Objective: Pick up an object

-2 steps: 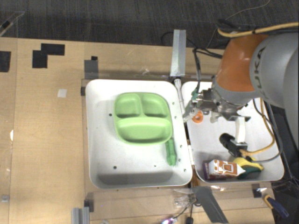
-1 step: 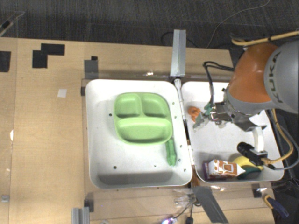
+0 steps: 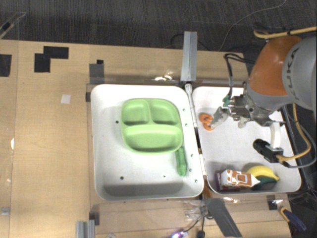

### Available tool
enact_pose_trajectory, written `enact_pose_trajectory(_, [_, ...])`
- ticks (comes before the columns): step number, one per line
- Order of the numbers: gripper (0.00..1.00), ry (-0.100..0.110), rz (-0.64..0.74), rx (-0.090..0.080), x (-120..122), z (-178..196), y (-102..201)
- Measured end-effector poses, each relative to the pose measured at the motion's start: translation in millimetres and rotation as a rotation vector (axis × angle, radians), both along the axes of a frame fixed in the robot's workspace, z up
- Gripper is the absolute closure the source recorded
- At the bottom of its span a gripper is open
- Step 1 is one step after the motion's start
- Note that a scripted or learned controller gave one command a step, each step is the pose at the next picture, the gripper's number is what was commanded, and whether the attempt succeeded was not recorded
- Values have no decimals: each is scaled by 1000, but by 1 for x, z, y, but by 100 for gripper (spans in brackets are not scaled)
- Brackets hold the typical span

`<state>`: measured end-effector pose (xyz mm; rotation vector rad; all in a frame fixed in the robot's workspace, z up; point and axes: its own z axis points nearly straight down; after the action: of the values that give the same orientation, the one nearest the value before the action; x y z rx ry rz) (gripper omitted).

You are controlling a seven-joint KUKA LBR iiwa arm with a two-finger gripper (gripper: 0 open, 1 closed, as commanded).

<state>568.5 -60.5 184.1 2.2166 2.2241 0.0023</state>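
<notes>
The two-finger gripper (image 3: 218,117) hangs over the upper left part of the right-hand shallow white bin (image 3: 233,152), and whether its fingers stand apart or together cannot be told from this angle. Just to its left and slightly below, touching or nearly touching its tip, lies a small orange rounded object (image 3: 206,120), close to the bin's left wall. Below the gripper, along the bin's near edge, a brown and white carton (image 3: 237,180) lies on its side beside a yellow banana-shaped toy (image 3: 262,172) with a dark green piece (image 3: 267,183) under it. To the gripper's left, the second white bin (image 3: 106,148) holds a light green divided plastic plate (image 3: 151,124) and a green stick-like utensil (image 3: 181,163) just below the plate's right corner. Both bins rest on a tan wooden bench (image 3: 44,133); beyond it runs dark grey carpet (image 3: 124,9)
</notes>
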Motion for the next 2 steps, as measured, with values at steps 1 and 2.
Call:
enact_pose_trajectory(1, [0,0,381,0,-7,0,54])
enact_pose_trajectory(2, [0,1,266,0,-16,0,22])
